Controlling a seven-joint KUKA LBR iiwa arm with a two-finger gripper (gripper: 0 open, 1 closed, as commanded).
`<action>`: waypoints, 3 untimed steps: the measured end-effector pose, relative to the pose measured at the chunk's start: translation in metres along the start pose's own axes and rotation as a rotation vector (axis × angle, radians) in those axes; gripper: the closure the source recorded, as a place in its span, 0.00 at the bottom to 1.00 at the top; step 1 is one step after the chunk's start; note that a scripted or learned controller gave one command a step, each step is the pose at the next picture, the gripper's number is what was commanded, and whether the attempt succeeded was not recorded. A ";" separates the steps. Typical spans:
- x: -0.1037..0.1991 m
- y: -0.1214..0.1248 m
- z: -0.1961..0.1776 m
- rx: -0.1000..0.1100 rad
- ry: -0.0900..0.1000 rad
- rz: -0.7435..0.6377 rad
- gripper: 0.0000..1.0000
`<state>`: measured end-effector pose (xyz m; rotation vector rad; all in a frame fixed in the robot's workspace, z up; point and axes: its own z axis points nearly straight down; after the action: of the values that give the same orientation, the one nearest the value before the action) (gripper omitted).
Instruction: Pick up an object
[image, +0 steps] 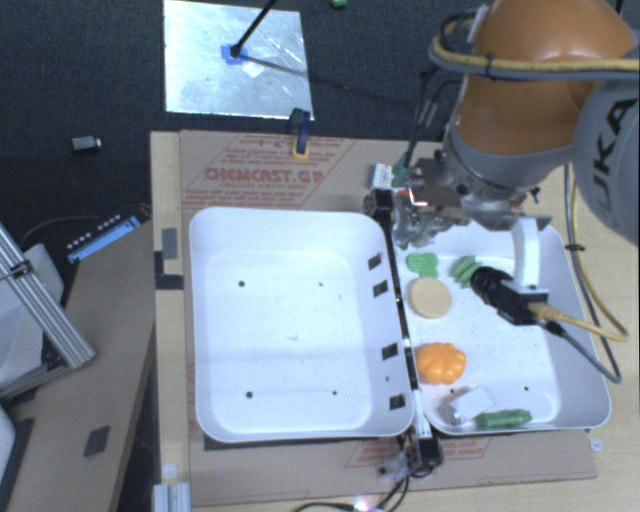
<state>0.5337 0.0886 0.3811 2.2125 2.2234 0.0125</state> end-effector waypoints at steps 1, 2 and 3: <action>0.020 0.046 -0.023 0.001 -0.001 -0.001 1.00; 0.027 -0.043 -0.023 0.011 0.000 -0.002 1.00; 0.027 0.034 -0.039 0.001 -0.002 0.004 1.00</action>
<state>0.5675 0.1159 0.4203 2.2166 2.2181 0.0086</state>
